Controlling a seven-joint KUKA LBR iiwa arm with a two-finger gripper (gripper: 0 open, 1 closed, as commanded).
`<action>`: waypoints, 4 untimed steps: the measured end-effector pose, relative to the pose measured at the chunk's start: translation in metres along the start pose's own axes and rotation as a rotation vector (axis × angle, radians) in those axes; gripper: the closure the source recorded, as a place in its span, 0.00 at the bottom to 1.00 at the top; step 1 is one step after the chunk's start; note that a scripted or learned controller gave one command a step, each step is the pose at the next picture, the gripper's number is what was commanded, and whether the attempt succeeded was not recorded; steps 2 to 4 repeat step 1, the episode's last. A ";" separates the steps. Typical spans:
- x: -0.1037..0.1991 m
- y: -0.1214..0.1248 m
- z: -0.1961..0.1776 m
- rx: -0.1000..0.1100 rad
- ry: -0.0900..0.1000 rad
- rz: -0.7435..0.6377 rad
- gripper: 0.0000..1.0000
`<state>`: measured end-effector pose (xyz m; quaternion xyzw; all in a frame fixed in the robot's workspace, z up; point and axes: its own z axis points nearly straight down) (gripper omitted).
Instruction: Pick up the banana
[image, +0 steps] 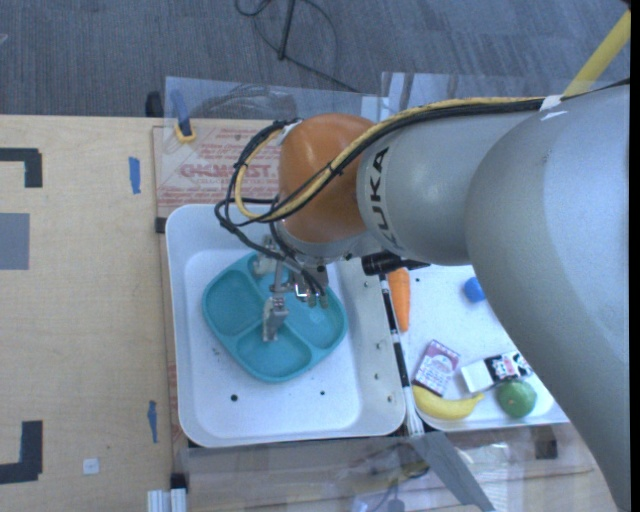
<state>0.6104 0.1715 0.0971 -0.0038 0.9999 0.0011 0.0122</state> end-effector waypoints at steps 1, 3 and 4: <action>0.031 -0.047 0.000 -0.013 0.000 -0.138 0.00; 0.031 -0.047 0.000 -0.013 0.000 -0.138 0.00; 0.031 -0.047 0.000 -0.013 0.000 -0.138 0.00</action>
